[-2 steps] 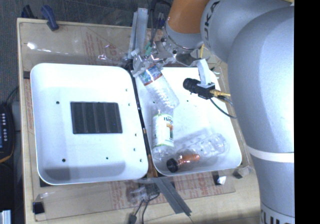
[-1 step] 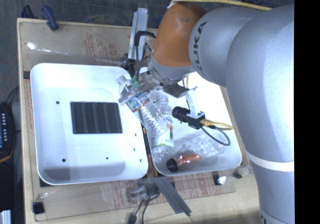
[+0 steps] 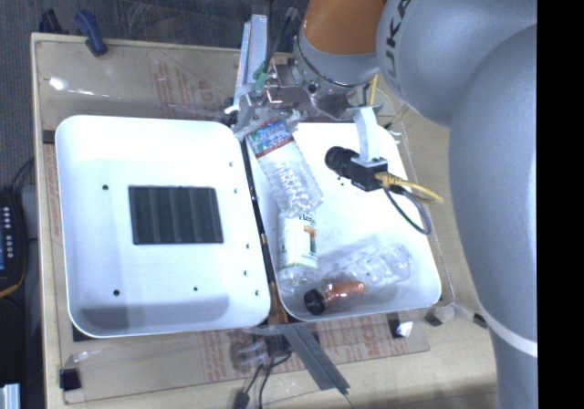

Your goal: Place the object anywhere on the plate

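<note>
One fixed camera looks down at a slant on both bins (image 3: 155, 138) from above

Grey arm (image 3: 456, 78) reaches in, gripper (image 3: 260, 110) lowered.

The grey arm's gripper (image 3: 265, 106) is hanging over the right white bin's (image 3: 415, 215) far corner, above a clear plastic bottle (image 3: 287, 174); a dark ridged rectangular plate (image 3: 175, 214) is lying in the left white bin (image 3: 91, 170).
</note>
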